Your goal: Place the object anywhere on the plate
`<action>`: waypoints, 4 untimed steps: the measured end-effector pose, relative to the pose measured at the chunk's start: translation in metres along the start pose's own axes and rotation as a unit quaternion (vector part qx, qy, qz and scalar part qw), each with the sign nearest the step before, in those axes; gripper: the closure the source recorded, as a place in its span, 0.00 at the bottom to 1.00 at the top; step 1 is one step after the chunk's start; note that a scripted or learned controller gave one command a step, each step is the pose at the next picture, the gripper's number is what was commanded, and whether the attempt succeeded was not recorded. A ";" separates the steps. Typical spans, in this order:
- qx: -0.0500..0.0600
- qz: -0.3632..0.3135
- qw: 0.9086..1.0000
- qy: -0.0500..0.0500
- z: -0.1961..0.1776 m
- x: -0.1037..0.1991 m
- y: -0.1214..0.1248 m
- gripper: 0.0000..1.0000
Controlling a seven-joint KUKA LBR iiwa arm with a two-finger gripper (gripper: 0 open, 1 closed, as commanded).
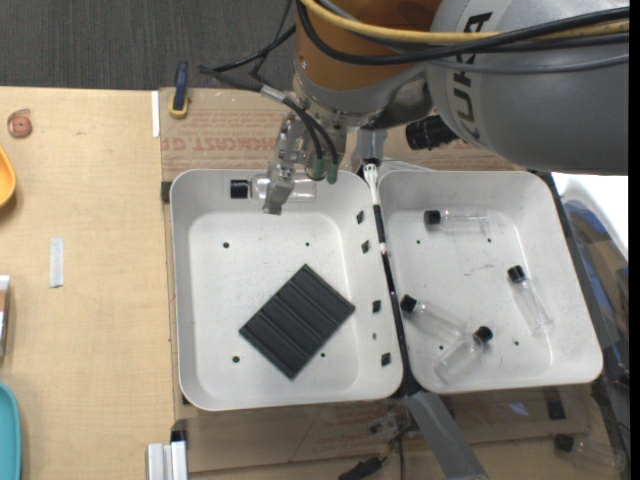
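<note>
The black ribbed plate (297, 320) lies flat and turned at an angle in the near middle of the left bin (200, 368). My gripper (274, 198) hangs over the far edge of that bin, well behind the plate. It is shut on a clear vial (258, 185) held crosswise, with the vial's black cap (239, 189) sticking out to the left. The vial is above the bin's far wall and does not touch the plate.
Three more clear vials with black caps lie in the right bin (570, 363): one at the back (455, 221), one at the right (527, 293), one at the near left (432, 317), plus another cap (482, 336). The arm's body (470, 38) looms over the far side.
</note>
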State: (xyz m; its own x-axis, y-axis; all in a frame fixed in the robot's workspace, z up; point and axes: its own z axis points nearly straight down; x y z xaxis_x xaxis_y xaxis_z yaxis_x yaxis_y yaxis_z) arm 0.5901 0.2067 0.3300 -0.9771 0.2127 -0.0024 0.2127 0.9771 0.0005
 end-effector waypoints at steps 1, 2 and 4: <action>0.000 0.030 1.000 0.001 0.101 -0.056 0.033 1.00; -0.001 -0.091 0.996 -0.001 0.027 -0.052 0.033 1.00; -0.001 -0.298 0.954 0.000 0.070 -0.049 0.001 1.00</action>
State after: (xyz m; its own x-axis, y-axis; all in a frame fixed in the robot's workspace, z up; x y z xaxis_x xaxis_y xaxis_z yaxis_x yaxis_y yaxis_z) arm 0.6380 0.1971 0.2606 -0.9243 -0.3816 -0.0038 -0.3816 0.9243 0.0012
